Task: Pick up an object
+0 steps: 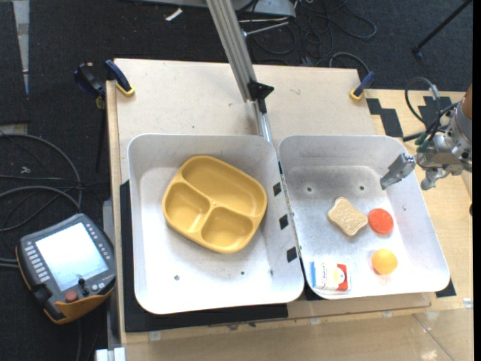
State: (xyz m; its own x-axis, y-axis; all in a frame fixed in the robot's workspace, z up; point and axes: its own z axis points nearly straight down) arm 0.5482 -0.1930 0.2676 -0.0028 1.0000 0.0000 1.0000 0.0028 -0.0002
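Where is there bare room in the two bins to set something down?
Right bin: its far-left floor, beyond the toast, is bare. Its near-right corner is crowded with the toast, red piece, orange piece and small carton. Left bin: bare strips ring the yellow tray, widest along the near edge.

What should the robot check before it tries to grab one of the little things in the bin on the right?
1. Things to grab are in the right bin: ok. Bread slice, red ball, orange ball, small carton.
2. Gripper over that bin: ok, above its far right corner.
3. Gripper carrying nothing: ok.
4. Space around targets: not ok for bread and red ball, they sit close together; ok for the orange ball.
5. Yellow tray out of the way: ok, in the left bin.
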